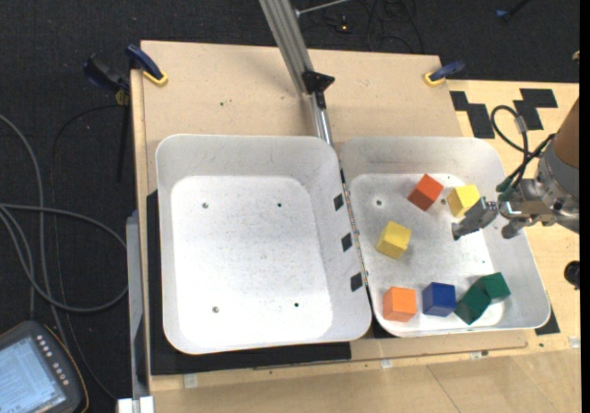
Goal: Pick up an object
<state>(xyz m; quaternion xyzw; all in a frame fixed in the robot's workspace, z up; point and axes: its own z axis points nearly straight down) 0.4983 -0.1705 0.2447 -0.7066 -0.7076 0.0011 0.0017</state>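
The pincer is seen low in the right bin, just beside a yellow cube; its state cannot be told.

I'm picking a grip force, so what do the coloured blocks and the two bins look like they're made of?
The blocks, such as the blue block and the yellow block, look like painted wood or hard plastic: crisp edges, flat matt colour, no sheen. Which one, the view leaves open. The right bin and left bin look like thin moulded white plastic, with rounded corners and a speckled, scuffed surface.
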